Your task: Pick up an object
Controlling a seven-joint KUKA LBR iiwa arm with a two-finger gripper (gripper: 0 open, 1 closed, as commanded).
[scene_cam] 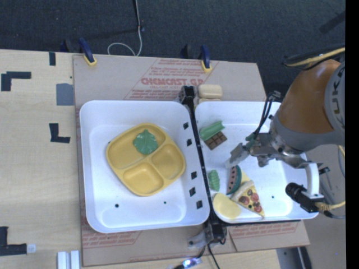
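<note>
Camera view: two white bins (90, 150) on bench. Left bin: one yellow divided plate (160, 170), one green leaf (146, 143). Right bin: six toy foods; watermelon slice (234, 179) below gripper (240, 153), long axis near vertical. Jaws state: cannot tell.

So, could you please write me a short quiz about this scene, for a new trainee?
1. True or false: the green food piece lies in a compartment of the yellow plate.
2. Which bin holds the pizza slice? A) left bin B) right bin C) neither
3. Fill in: the gripper hovers above the ____ bin.

Key: 1 true; 2 B; 3 right.
</note>
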